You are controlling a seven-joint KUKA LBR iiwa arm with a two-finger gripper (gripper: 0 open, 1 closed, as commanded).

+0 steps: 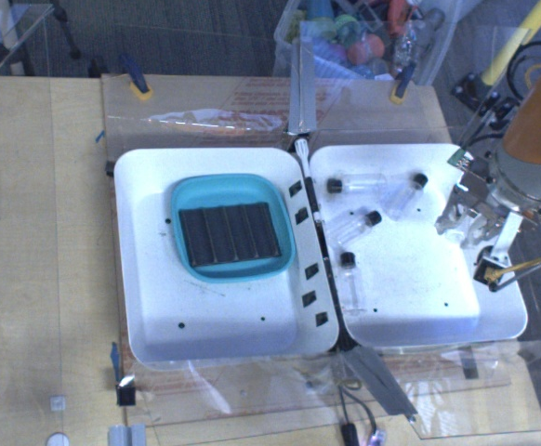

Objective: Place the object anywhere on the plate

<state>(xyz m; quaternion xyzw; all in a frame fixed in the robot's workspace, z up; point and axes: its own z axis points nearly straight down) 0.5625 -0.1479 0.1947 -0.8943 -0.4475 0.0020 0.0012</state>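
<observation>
The teal plate (229, 226) lies in the left bin (150, 323), left of the frame's centre, with a dark ribbed insert (229, 233) on its floor. The objects to be moved are clear vials with black caps, four by the look of them, lying loose in the upper left part of the right bin (419, 295): one vial (354, 184) near the top, another (408, 191) to its right, a third (356, 223) below them, and a fourth (348, 277) close against the divider.

The gripper (480, 226) hangs at the right edge of the frame, over the right side of the right bin and well apart from every vial. Whether its fingers are spread or closed cannot be told from this slanted view; nothing is seen between them.

The step in hand is judged to be the approach to a pick. It would go best aimed at the vial lying most apart from its neighbours and from the divider, with the fingers closing across the narrow body, since a smooth round vial is likely to roll or slip.
</observation>
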